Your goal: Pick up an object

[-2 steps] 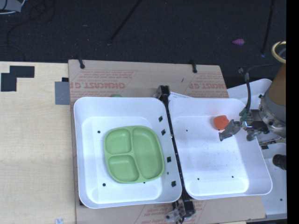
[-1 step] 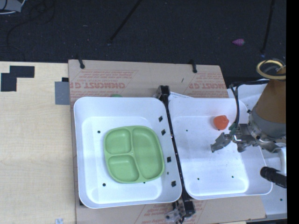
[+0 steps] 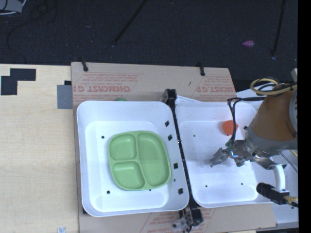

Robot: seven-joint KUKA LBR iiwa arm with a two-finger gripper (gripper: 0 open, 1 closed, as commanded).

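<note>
Left shallow white plastic bin (image 3: 92, 130) has a light green three-compartment plate (image 3: 139, 160) lying flat. Right white bin (image 3: 204, 198) holds a small orange round object (image 3: 228, 126) near its far side, apart from the two-finger gripper (image 3: 219, 158), whose fingers look spread with nothing between them.

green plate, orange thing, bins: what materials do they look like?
Green plate: likely moulded plastic, matte pale green, with three smooth rounded compartments and no sharp glare.
Orange thing: too small and partly hidden to tell; plain orange-red, possibly plastic or rubber.
Bins: thin white plastic by the look, smooth with a slight sheen, rounded corners and raised walls.
</note>
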